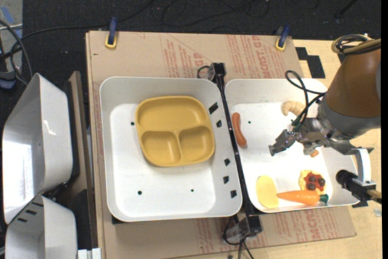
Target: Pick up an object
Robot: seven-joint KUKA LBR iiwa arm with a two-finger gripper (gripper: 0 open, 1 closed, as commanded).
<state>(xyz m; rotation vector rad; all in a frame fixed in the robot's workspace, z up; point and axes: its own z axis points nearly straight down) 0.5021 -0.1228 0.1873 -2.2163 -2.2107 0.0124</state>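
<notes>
The arm reaches in from the right over the right bin (245, 91), and its gripper (284, 144) hangs above the bin's bare middle. The dark fingers look slightly spread with nothing between them, though the angle makes the gap hard to judge.

Several things lie in that bin, any of which would serve. A sausage (240, 129) rests along the left wall, well apart from the gripper. A pale, knobbly piece (292, 108) sits toward the far side, partly hidden by a cable. Along the near edge lie a yellow disc (265, 191), a carrot (299, 196) touching it, and a small pizza slice (313, 181) just behind the carrot. The left bin (115, 148) holds a yellow divided plate (176, 130).

The main risk is a closing on nothing: the gripper is over bare floor, so a straight descent would probably catch air. The carrot, disc and pizza slice are crowded, so a grab there could nudge one aside or pinch two. The sausage hugs the wall, leaving little room for a finger.
</notes>
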